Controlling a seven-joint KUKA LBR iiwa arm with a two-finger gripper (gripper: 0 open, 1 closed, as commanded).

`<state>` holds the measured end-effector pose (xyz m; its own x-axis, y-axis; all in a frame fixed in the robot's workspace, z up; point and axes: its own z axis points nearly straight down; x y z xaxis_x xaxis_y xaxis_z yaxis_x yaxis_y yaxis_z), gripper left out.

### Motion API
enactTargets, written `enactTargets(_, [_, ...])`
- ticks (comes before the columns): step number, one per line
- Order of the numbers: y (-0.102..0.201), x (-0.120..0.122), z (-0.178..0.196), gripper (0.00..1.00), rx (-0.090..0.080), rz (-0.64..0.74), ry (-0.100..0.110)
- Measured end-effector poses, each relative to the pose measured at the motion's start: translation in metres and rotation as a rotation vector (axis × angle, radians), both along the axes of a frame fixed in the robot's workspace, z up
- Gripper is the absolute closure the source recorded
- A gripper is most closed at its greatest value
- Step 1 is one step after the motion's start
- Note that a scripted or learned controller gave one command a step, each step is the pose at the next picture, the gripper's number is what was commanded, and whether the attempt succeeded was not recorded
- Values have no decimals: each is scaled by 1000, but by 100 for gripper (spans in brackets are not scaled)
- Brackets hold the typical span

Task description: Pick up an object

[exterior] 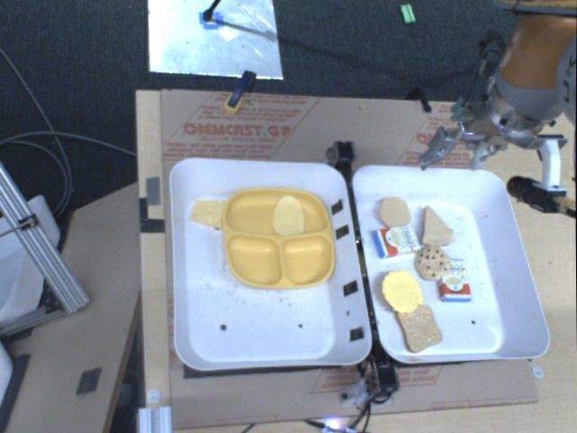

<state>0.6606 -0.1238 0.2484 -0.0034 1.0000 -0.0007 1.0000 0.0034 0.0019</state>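
Note:
Several toy food pieces lie in the right bin [514, 242]: a round tan biscuit [394, 212], a pale wedge [437, 226], a red and white carton [397, 241], a chocolate chip cookie [432, 262], a smaller carton [455, 283], a yellow disc [401, 290] and a toast slice [420, 327]. My gripper [460, 152] hangs over the far rim of that bin, above and behind the wedge. Its fingers are open with nothing between them.
The left bin [194, 314] holds a yellow divided tray [270, 260] with a pale oval piece [288, 215] in its far compartment. A pale yellow slab [207, 212] lies beside the tray's left edge. A black clip [341, 154] sits between the bins at the far side.

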Motion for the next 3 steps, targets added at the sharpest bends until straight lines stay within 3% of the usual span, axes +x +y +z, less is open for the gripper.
enactTargets(1, [33, -36, -172, 0, 3, -1, 9])
enactTargets(2, [39, -1, -163, 0, 1, 3, -4])
enactTargets(3, [39, -1, -151, 100, 2, 3, -4])
